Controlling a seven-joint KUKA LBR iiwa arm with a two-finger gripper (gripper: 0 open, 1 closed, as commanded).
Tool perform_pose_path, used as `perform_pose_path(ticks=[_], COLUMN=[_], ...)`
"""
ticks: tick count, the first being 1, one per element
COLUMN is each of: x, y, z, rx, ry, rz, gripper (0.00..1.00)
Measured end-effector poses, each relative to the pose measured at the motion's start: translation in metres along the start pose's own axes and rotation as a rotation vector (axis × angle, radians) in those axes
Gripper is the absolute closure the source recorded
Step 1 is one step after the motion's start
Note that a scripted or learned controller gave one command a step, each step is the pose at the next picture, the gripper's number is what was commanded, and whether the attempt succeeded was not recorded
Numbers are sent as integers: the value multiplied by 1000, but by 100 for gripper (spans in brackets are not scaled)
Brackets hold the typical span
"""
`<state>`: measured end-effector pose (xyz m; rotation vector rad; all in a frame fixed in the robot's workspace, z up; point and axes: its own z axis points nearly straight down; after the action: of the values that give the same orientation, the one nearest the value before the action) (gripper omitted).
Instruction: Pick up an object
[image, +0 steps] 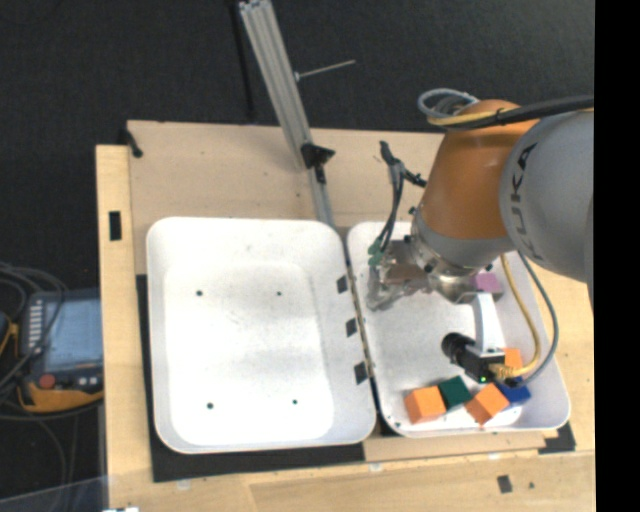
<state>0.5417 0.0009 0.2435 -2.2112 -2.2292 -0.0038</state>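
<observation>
Gripper (385, 285): hung low at the right bin's (540, 425) left wall; its opening could not be told.
Blocks (460, 398): lay clustered toward the bin's near-right corner, apart from the gripper.

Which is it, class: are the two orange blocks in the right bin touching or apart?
Apart. The camera view shows a green block sitting between the left orange block and the right orange block.

Two shallow white plastic bins (250, 330) (545, 405) are sitting side by side; two orange blocks (425, 402) (489, 402) are lying in the right one.
</observation>
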Motion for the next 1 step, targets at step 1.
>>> perform_pose_path(ticks=[1], x=[45], y=[-20], z=[-7], rx=[2], ry=[0], rz=[0], gripper=[100])
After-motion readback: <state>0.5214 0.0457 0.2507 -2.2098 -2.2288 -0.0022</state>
